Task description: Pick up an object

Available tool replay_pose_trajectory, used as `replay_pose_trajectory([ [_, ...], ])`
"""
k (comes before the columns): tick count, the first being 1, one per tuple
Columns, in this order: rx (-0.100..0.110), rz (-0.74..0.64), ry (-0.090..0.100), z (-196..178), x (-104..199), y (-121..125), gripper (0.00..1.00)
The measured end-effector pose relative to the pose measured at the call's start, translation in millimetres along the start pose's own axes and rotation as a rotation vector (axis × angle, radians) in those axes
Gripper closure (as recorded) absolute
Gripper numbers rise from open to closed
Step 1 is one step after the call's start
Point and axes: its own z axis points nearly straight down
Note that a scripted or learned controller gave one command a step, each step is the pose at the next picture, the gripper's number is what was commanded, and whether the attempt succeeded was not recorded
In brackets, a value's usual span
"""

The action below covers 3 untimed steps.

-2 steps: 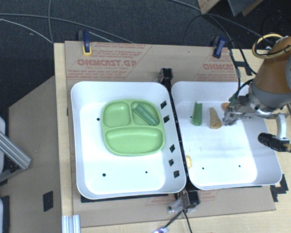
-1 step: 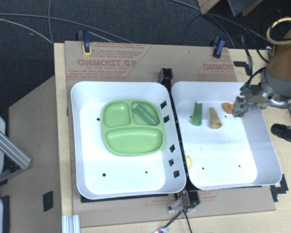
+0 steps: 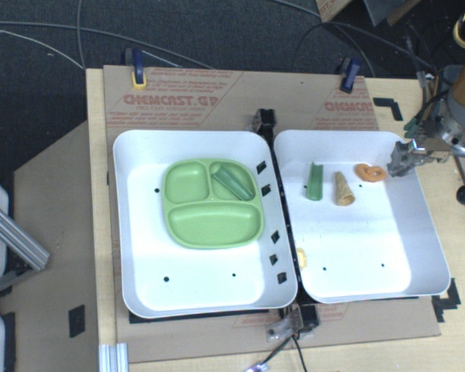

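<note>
So the arm itself is mostly cut off, you just get the gripper poking in at the far edge of the right bin. It's small and kinda blurry, honestly can't tell how it's set. Nothing visibly held in it.

Everything else, relative to that right bin: inside its upper part there's an orange ring-shaped thing sitting just beside the gripper, then a tan cone-ish piece next to that, then a green stick further toward the divider. A tiny yellow bit peeks out at the bin's near-left rim, mostly hidden, no idea what it is.

Left bin sits right alongside, touching. It holds a green divided plate with a darker green object in its upper-right compartment.
</note>
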Motion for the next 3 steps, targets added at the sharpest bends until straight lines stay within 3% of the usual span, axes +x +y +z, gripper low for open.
replay_pose_trajectory([
  [1, 0.004, 0.000, 0.002, -15.6, -0.2, 1.0, 1.00],
  [2, 0.008, -0.005, 0.005, -17.3, 48.8, 4.1, 1.00],
  [3, 0.011, -0.005, 0.006, -3.3, 103.3, -8.1, 1.00],
])
